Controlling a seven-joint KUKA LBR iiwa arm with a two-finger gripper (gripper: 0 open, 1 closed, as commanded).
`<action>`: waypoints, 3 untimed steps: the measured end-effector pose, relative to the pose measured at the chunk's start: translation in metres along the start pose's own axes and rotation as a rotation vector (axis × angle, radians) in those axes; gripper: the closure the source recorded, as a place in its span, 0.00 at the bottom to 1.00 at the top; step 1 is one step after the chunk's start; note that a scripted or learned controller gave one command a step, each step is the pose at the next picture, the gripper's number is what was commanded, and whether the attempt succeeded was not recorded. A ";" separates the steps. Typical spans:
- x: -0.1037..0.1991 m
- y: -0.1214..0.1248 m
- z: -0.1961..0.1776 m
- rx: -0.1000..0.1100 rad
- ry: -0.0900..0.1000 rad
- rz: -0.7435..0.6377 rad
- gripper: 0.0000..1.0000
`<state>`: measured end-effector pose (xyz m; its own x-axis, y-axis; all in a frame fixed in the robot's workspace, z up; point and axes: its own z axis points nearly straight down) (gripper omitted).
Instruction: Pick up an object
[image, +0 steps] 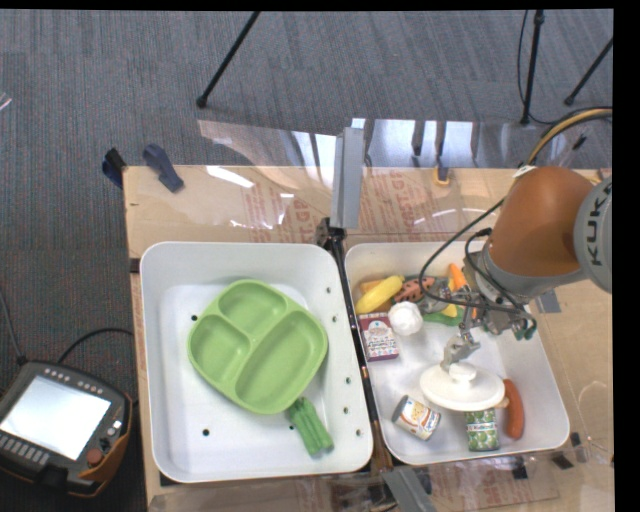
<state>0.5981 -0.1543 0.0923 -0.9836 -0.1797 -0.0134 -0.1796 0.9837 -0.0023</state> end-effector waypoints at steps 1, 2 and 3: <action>-0.042 -0.008 0.005 -0.005 0.019 0.083 0.00; -0.045 -0.008 -0.007 -0.003 0.008 0.084 1.00; -0.050 0.014 -0.131 0.002 -0.006 0.112 1.00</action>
<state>0.6425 -0.1311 0.2235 -0.9975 -0.0687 -0.0194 -0.0686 0.9976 -0.0027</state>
